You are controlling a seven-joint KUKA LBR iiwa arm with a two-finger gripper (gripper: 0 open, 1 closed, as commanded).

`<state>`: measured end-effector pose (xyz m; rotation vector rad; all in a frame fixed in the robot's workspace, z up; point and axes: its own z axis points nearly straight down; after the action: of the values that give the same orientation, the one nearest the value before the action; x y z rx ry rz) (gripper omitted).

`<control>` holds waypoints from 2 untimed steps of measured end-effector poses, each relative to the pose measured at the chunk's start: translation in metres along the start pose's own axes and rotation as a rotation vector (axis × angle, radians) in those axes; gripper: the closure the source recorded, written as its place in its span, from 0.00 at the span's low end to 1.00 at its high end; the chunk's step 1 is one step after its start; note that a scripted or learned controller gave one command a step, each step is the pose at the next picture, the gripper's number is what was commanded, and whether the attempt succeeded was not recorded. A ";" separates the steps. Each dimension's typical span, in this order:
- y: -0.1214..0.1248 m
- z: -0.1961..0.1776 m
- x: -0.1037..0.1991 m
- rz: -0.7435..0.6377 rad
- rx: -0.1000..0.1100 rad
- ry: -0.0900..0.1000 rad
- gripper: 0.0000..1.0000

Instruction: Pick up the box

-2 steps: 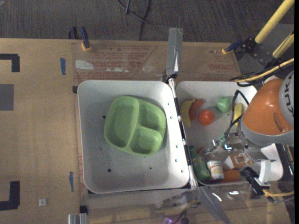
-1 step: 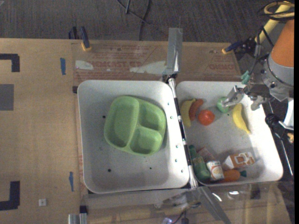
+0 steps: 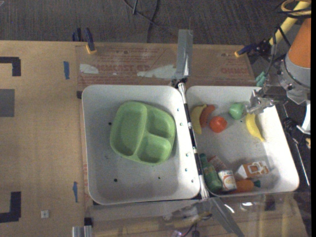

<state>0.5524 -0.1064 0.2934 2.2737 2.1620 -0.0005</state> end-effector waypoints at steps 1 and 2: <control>0.011 -0.117 -0.019 0.148 0.001 0.001 1.00; 0.011 -0.117 -0.018 0.148 0.002 0.001 0.00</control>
<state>0.5625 -0.1248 0.4105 2.4290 1.9897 -0.0005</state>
